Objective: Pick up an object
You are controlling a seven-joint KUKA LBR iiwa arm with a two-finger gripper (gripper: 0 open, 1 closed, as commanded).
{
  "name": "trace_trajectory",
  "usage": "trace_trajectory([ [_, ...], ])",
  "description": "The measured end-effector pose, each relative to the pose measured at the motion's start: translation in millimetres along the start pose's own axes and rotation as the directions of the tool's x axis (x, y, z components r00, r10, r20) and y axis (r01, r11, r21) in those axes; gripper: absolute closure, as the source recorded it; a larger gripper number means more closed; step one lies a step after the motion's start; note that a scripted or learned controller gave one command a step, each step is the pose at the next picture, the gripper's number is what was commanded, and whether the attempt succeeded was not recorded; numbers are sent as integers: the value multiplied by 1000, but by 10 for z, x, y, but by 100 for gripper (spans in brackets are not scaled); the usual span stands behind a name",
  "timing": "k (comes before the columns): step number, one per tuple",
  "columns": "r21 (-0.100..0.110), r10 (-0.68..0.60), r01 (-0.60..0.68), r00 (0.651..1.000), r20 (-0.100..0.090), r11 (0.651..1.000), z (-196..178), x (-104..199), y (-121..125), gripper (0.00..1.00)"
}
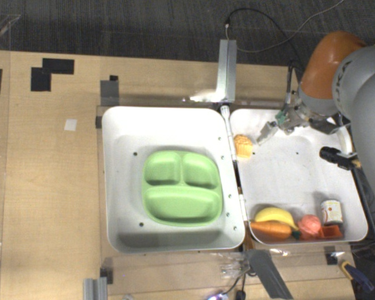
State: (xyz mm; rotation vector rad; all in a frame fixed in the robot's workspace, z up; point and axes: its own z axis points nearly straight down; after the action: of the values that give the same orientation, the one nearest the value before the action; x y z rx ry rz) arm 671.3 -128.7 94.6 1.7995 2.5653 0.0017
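The gripper [267, 130] hangs over the far left part of the right bin [300, 167], its fingers too small and blurred to say how they stand, and nothing can be made out between them. Just beside it, against the bin's left wall, lies a yellow-orange pastry-like piece [243, 145] (its exact kind is hard to make out). Along the near edge of the same bin sit a banana [275, 215], a carrot [272, 229], a pinkish round fruit [310, 225], a small red item [331, 231] and a little can [331, 211]. The left bin [122, 167] holds a green divided plate [181, 186], lying flat near its middle.
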Motion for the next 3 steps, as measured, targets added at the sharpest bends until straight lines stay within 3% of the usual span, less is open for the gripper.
trace_trajectory([
  [1, -4, -99, 99, 995, 1, 995, -1113, -729, -257, 0],
  [2, -3, -319, 319, 948, -2, 948, -430, -257, -92, 0],
  [3, 5, -618, 619, 786, -11, 786, 66, 123, -89, 0],
])
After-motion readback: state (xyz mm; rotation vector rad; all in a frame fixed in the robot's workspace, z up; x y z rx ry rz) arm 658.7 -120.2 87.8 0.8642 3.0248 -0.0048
